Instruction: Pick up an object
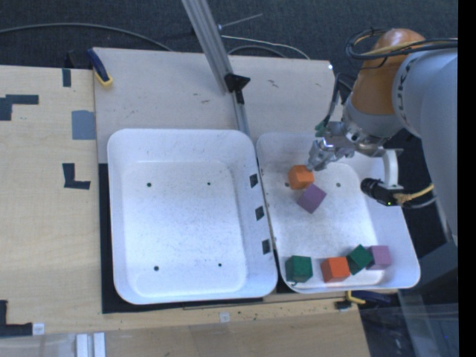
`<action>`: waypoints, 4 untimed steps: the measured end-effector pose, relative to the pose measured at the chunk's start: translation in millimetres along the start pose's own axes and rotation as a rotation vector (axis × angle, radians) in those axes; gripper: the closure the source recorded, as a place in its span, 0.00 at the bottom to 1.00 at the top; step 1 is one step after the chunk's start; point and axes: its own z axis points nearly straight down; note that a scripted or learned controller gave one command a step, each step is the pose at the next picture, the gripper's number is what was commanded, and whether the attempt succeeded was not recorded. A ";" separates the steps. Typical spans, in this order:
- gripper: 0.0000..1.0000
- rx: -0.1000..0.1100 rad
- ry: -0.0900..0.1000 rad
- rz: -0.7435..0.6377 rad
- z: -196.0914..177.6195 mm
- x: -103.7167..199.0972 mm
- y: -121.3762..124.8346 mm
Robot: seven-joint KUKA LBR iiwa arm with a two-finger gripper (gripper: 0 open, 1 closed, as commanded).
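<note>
I had brought my gripper [320,159] down into the far part of the right bin [394,274], just right of and above the orange block [300,176], because that block and the purple block [312,198] touching it on the near side lay apart from the rest and gave me room. Whether I was spread or clenched I cannot tell, and nothing showed between my tips. Four more blocks sat along the near rim, and the left bin [119,199] lay beside.

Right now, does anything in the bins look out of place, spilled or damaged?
Nothing stands out. All six blocks lie inside the right bin; the gripper hangs by the orange block.
</note>
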 end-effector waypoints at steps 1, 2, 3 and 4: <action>0.00 -0.008 -0.003 0.003 -5.5 -3.3 1.2; 0.00 -0.001 -0.002 0.003 65.1 15.3 -1.9; 1.00 -0.006 -0.003 0.003 51.2 14.4 -0.5; 1.00 -0.014 0.000 -0.003 -44.3 93.8 -16.6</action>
